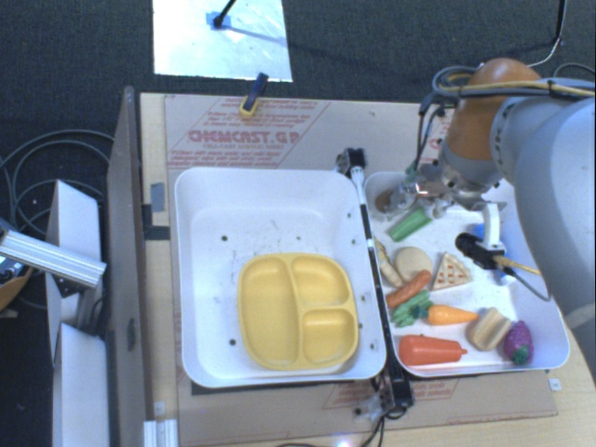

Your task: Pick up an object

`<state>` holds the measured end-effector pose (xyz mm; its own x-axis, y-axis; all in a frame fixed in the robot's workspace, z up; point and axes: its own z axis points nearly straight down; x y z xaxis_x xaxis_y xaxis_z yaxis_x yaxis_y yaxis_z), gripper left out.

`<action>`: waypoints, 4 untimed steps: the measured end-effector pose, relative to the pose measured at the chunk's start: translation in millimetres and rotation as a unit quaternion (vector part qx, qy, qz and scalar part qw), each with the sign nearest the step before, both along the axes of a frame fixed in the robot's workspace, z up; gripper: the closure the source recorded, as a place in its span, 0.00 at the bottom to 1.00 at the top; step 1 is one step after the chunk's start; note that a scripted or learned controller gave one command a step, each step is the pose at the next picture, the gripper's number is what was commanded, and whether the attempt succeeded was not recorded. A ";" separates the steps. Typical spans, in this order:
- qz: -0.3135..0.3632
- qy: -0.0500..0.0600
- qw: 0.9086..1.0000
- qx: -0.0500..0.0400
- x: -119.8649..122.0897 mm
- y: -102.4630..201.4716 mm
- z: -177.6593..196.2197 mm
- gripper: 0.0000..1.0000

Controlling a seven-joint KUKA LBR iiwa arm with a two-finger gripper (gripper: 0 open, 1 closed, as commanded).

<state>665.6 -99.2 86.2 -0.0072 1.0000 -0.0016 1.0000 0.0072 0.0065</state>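
Camera view is looking down on the bench (307,119). Nearest the lens, along the front wall of the right bin (545,329), an orange-red toy vegetable (430,349), a bread roll (489,327) and a purple eggplant (517,341) are lying in a row. Just behind them a small carrot (450,315) is lying beside a leafy green piece (410,307). Another carrot (408,289) is leaning against a round biscuit (413,264), with a triangular wedge (452,271) just to its side. In the left bin (279,222) a yellow divided tray (298,310) is sitting alone.

Further back, a green toy stick (410,223) is lying at a slant on bare bin floor, apart from the heap. The tool (408,199) is hanging just beyond its far end, close above it. Whether the tool is standing wide or narrow I cannot tell, as the wrist is blocking it, and nothing is showing as held.

The green stick is looking like the likeliest target. It is probably hollow moulded plastic, so it should be light, stiff and not fragile. Its smooth rounded skin is likely slippery. Closing across its narrow width near the middle seems best. A grip near either end is risking it pivoting or squirting out, and the bin wall nearby is leaving little room on that side.
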 end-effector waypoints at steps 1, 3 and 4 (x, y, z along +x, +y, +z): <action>-0.003 0.004 1.000 0.001 -40.3 12.5 -2.0 0.00; -0.006 0.004 1.000 0.000 -48.1 -55.4 -1.7 0.00; -0.001 0.005 1.000 0.002 -95.9 1.5 -2.2 0.00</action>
<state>569.7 -97.7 84.0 -0.0058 1.0000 0.0026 1.0000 0.0058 -0.0033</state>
